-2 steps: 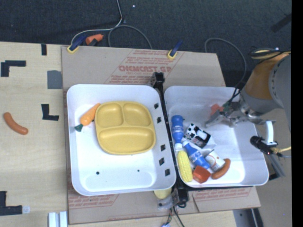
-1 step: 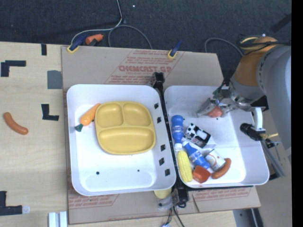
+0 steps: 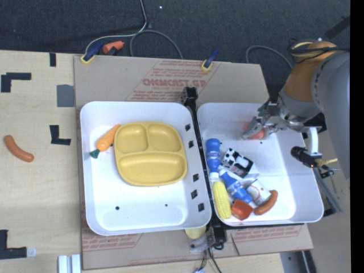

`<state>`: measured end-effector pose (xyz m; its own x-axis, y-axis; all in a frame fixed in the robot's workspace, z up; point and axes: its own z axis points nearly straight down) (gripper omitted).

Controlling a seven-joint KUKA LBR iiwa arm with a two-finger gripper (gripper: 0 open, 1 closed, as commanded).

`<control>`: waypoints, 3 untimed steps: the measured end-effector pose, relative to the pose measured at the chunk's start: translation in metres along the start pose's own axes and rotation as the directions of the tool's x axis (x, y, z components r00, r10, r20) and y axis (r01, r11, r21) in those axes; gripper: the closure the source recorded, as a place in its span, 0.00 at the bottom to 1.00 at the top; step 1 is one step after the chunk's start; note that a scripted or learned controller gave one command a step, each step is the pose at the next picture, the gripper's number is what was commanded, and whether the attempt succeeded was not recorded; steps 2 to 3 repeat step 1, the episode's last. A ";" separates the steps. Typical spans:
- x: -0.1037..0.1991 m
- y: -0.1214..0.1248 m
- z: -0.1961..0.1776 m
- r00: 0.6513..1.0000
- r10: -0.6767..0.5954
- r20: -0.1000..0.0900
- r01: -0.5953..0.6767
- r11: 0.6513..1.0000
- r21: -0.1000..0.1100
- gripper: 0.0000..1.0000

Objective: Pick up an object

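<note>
Hovering over the far part of the right bin (image 3: 287, 206), my claw (image 3: 257, 128) sits low near the bin floor, and something orange-red shows right at its tip. From the camera view I judge this to be the reach or grasp step, with nothing lifted clear yet. Whether the claw is released or clenched I cannot tell; the tip is small and blurred against the white.

The pickable things lie nearer in the same bin: a blue bottle (image 3: 212, 152) along the left wall, a black-and-white toy (image 3: 237, 161) beside it, a corn cob (image 3: 221, 199), a red block (image 3: 241, 210) and a sausage (image 3: 266, 202) bunched in the near corner. The left bin (image 3: 136, 218) carries a yellow divided plate (image 3: 151, 153) with a carrot (image 3: 106, 139) touching its left rim. Another sausage (image 3: 19, 148) lies out on the desk (image 3: 34, 198), well apart.

If the orange-red piece is a thing and not part of me, the next move calls for closing squarely on it and rising straight up. Otherwise I must shift toward the near cluster.

My own arm (image 3: 324, 84) is cut off at the right edge.
</note>
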<state>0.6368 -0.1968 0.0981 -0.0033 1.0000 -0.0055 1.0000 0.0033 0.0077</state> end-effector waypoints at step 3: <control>0.052 0.024 -0.023 1.000 -0.003 -0.008 0.003 1.000 0.005 1.00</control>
